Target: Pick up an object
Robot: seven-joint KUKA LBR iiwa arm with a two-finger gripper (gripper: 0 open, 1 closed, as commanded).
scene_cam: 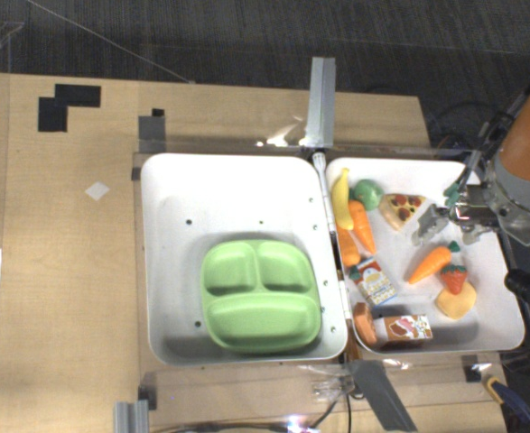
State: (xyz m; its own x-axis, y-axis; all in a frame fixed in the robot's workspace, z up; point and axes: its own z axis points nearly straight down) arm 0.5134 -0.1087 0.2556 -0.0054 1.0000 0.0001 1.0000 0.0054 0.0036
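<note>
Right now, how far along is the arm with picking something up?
Done: the arm has reached into the right bin, with the gripper low among the toy foods, between the pizza slice and the loose carrot. In hand: nothing shows between its fingers. Left: closing on an item and lifting it. The banana, strawberry and the rest all lie in the bin, and the green tray sits untouched in the left bin.

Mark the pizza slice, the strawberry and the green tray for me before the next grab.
pizza slice (402,209): camera view, middle of its topping face.
strawberry (455,279): camera view, on its red body.
green tray (261,316): camera view, floor of its large front compartment.
</note>
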